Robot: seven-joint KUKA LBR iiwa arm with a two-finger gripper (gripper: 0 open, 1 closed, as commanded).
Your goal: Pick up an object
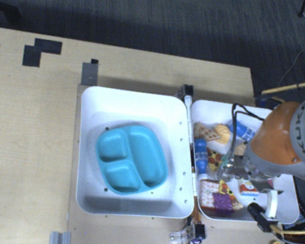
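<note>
The right bin (293,213) holds several small items. Among them are a blue bottle (200,153), a tan waffle-like piece (208,132), a yellow lump (223,132), a red and white packet (208,192) and a purple item (223,201). My arm, grey with an orange band (276,138), hangs low over the middle of this bin. The gripper (229,166) points down into the pile, just right of the blue bottle and above the purple item. The wrist hides most of it and the items below it.
The left bin (83,187) holds a blue divided plate (131,158). A black post (187,90) stands at the back between the two bins. Cables (287,231) trail at the right bin's front right corner. Bare bench spreads to the left.
</note>
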